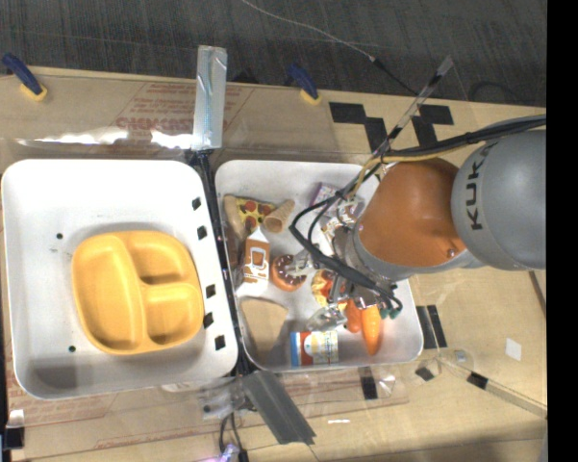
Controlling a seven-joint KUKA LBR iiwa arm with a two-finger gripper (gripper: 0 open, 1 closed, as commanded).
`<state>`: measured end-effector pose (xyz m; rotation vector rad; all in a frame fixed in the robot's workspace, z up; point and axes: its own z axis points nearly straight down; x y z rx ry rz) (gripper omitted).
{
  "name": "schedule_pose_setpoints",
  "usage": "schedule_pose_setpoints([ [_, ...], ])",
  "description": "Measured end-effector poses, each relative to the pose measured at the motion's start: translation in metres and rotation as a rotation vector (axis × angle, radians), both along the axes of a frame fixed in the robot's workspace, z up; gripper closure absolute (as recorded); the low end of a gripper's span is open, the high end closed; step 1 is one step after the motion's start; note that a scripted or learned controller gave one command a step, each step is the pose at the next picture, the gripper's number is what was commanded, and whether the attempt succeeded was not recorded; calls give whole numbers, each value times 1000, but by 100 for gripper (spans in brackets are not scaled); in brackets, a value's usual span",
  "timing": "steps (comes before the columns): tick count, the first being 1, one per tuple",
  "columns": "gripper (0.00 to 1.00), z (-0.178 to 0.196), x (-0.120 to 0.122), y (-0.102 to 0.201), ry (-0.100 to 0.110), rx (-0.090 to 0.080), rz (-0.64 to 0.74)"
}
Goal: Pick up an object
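here the gripper (339,295) sits low in the right bin (269,176) amid toys, open/closed state can't tell.

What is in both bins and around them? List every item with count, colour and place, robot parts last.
bins: 2, white, side by side on the bench.
divided tray: 1, yellow, in the left bin.
pizza slice toy: 1, tan with red spots, upper left of the right bin.
small bottle: 1, orange and white, right bin beside the divider.
donut-like toy: 1, brown, middle of the right bin.
carrot toy: 1, orange, lower right of the right bin.
can: 1, white with red and blue, bottom of the right bin.
clamps: 2, blue, bench's far edge.
arm: 1, grey with orange band, over the right bin.
gripper: 1, dark, low among the toys.
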<state>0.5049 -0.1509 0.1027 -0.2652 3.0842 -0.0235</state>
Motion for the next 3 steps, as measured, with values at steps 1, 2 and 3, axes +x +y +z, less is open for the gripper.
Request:
schedule_pose_setpoints([
  [1, 0, 0, 1, 1, 0, 0, 33],
  [2, 0, 3, -4, 14, -14, -9, 49],
  [3, 0, -7, 19, 9, 32, 3, 61],
])
